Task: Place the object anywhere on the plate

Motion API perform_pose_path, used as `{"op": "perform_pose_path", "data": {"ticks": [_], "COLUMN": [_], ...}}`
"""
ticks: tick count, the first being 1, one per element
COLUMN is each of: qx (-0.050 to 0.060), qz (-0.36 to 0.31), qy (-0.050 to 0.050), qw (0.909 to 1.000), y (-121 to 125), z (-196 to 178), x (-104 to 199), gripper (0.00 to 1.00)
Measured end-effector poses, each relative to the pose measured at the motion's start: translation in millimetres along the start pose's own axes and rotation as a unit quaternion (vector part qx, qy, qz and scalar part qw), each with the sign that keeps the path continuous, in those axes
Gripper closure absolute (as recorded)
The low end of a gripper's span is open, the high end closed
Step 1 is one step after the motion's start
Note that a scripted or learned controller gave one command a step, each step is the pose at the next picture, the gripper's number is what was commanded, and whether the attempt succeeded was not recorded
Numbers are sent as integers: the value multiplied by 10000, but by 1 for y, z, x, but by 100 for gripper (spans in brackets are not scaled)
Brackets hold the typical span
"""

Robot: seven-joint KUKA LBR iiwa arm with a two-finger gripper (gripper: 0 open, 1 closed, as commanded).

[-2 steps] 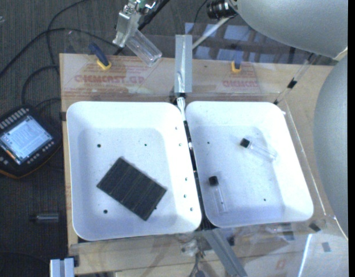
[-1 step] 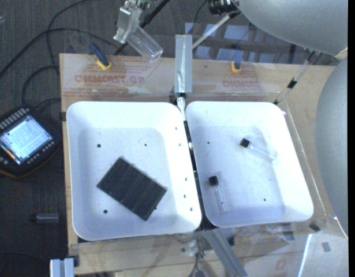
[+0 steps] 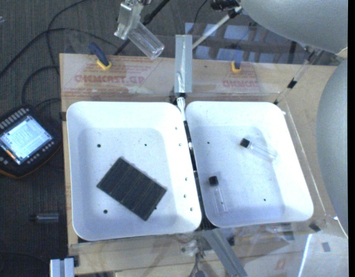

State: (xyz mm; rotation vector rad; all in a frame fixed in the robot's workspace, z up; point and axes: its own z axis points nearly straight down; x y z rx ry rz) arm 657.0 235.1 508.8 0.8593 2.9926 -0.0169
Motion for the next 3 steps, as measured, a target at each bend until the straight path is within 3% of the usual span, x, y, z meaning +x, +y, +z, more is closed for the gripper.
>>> {"op": "perform_pose_path", "data": {"ticks": [3], "qx": [-1], "qz": [9], "qy": [-50], "qw": [10000], "y": [2], "z": [-28], "x": [-1], "gripper": [100]}}
